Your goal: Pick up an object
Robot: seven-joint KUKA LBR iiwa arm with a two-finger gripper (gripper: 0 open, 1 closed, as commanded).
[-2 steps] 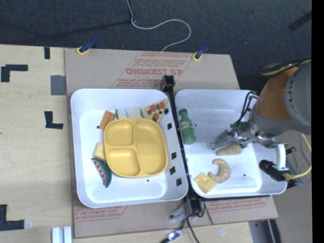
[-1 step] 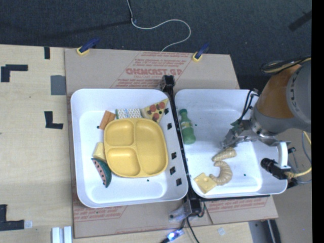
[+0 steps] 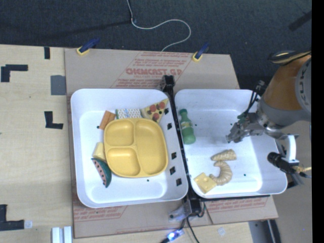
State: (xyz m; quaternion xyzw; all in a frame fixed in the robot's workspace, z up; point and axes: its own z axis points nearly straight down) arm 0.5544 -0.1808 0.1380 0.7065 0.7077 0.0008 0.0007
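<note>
In the right bin point(image 3: 253, 186), lower centre-right of the frame, lies a tan shrimp-like toy point(image 3: 224, 166), curled like a hook: its long axis runs roughly up and down the picture, with the upper end bent toward the right and the lower end curving left toward a pale yellow cheese wedge point(image 3: 203, 182), which sits just beside it near the bin's lower left corner. A small green bottle point(image 3: 187, 127) lies against the same bin's left wall, its long axis near vertical in the frame, with the narrow neck pointing to the top. The gripper point(image 3: 236, 134) hangs low over the right bin's floor, above and slightly right of the shrimp and apart from it; whether its fingers are spread or closed cannot be told, and nothing is seen between them. The grey arm point(image 3: 283, 103) with its orange band enters from the right edge. The left bin point(image 3: 81, 105) holds a yellow divided plate point(image 3: 135, 147) in the middle, with a watermelon slice point(image 3: 102, 171) at its lower left, an orange piece point(image 3: 107, 119) at its upper left and a pizza slice point(image 3: 156, 109) at its upper right. Both bins rest on a cardboard sheet point(image 3: 152, 70) with red print, clamped at its upper edge, on a pale wooden bench point(image 3: 30, 161); dark carpet point(image 3: 61, 9) fills the top of the frame, crossed by a thin white cable point(image 3: 167, 24).
</note>
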